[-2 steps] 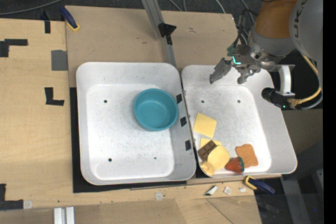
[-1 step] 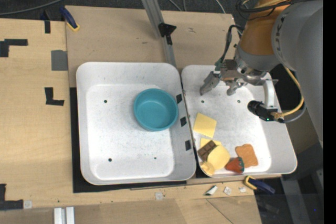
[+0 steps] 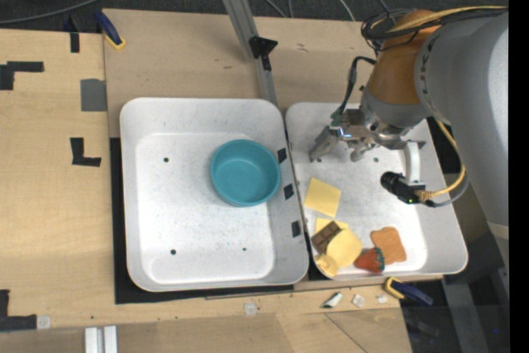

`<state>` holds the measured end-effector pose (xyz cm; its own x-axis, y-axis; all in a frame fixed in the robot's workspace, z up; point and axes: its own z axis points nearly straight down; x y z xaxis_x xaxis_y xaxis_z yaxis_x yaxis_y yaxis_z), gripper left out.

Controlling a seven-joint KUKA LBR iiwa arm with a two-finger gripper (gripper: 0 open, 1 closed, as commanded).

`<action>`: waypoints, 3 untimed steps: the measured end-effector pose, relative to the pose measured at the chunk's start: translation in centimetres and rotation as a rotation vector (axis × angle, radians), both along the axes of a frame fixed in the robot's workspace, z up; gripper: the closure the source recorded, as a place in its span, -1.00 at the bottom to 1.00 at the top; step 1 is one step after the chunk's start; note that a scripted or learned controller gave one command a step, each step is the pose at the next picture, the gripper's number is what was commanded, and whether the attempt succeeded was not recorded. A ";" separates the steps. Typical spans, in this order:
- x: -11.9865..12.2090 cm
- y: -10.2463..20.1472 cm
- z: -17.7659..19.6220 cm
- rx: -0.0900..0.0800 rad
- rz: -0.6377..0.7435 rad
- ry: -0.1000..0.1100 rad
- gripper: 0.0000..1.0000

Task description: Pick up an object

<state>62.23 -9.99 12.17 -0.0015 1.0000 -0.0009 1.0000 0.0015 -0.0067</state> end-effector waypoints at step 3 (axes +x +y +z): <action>-0.4 0.1 1.9 0.001 0.000 -0.009 1.00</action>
